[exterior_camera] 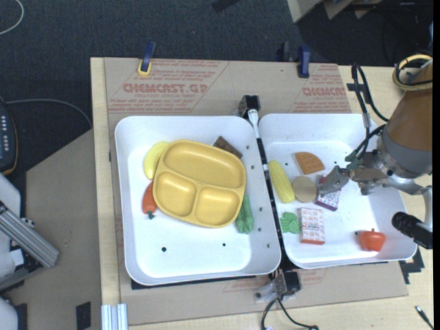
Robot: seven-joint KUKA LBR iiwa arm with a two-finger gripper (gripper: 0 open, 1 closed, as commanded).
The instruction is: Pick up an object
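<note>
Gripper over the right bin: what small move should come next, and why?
Probably a short descent. The gripper sits over a small patterned packet in the right bin, beside a round tan piece; nothing is visibly between its fingers.

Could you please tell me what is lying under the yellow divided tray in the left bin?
Poking out from beneath the yellow tray: a yellow piece, a red-orange piece, a green piece and a brown corner. Their covered parts are hidden.
</note>
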